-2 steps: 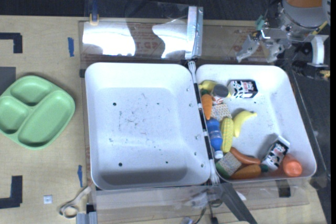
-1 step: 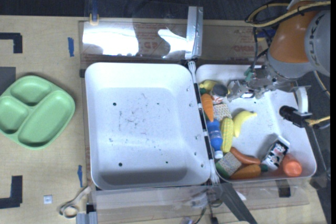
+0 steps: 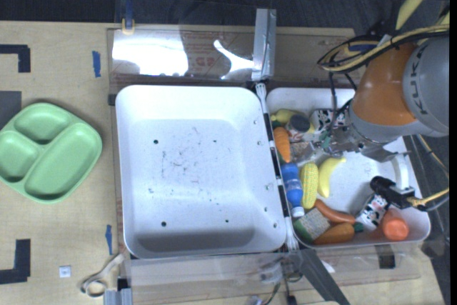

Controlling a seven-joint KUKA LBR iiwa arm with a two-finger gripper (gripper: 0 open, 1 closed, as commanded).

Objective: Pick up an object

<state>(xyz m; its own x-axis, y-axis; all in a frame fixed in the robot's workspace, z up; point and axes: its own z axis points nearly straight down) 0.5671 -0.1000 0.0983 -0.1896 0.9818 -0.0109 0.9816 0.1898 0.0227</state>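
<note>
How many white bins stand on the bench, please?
2. The left bin is in the middle of the bench; the right bin lies beside it, under the arm, and holds toy food.

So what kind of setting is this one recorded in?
Most likely a robotics lab bench set up for bin picking: a grey and orange arm reaches over two shallow white bins, the right one heaped with toy food such as a corn cob, with cables and stand legs behind.
</note>
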